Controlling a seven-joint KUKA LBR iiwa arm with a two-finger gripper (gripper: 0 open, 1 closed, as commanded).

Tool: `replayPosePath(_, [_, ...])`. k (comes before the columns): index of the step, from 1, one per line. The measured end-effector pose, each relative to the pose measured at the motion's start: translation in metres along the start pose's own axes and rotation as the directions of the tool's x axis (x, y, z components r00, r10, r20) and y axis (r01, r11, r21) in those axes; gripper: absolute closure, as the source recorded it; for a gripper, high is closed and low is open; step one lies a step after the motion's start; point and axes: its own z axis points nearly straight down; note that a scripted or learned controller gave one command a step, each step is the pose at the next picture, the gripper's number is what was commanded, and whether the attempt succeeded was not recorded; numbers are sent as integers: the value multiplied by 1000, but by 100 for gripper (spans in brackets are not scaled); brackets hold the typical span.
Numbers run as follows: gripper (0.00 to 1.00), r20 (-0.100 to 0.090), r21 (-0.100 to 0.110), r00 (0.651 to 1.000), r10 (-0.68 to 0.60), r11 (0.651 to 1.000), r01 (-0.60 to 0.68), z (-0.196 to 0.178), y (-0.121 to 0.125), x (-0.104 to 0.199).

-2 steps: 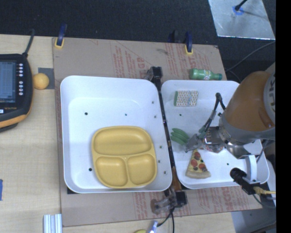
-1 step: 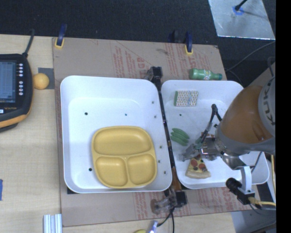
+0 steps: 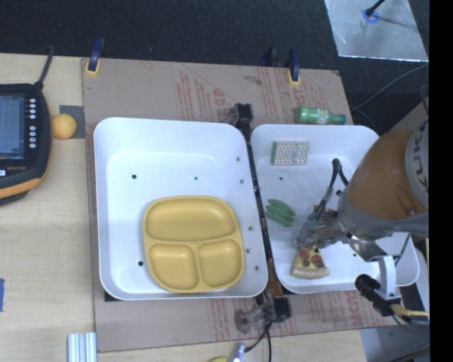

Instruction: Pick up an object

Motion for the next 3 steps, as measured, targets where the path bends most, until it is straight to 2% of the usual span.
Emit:
replayPosePath(1, [100, -1, -3, 1000, 5, 1000, -5, -91, 39, 41])
replayPosePath(2, [100, -1, -3, 1000, 4, 1000, -4, -142, 18, 95])
replayPosePath(3, [100, -1, -2, 1000, 6, 1000, -6, -144, 65, 138])
